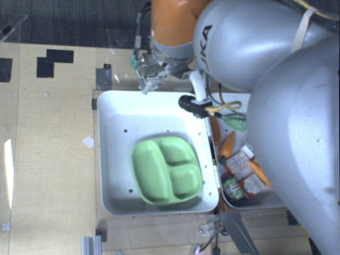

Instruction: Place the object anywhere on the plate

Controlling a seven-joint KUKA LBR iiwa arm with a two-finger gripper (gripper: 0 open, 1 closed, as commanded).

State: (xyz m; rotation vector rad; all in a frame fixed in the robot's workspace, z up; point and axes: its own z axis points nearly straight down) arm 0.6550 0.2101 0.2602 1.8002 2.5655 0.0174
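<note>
The gripper (150,81) hangs above the left bin's (114,153) upper rim; I cannot tell its state. The green plate (166,169) lies bare lower down, while candidate objects crowd the right bin (234,202). Picking comes next.

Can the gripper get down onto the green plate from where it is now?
Probably yes. The gripper sits over the far rim of the left bin, and the green plate lies uncovered, with nothing between them.
</note>
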